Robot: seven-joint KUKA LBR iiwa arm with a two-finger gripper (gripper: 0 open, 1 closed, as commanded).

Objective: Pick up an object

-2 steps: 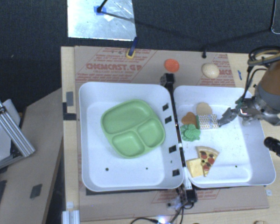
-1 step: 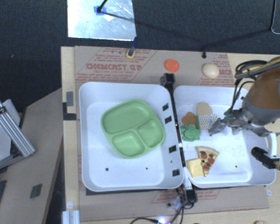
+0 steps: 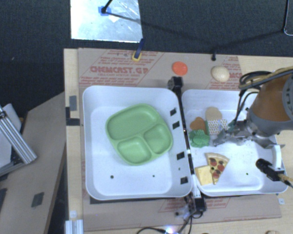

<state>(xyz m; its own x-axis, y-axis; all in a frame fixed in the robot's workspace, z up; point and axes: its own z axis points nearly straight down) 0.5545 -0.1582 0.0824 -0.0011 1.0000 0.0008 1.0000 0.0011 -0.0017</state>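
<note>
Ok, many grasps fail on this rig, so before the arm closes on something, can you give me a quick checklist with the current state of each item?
1. Gripper inside the right bin: ok.
2. Gripper low beside the food cluster, near the green toy and the patterned piece: ok.
3. Single target isolated: not ok, the green toy, brown piece and patterned piece sit bunched together.
4. Finger state: cannot tell.
5. Anything held already: cannot tell.
6. Pizza slice lies apart from the cluster, an easier pick: ok.
</note>
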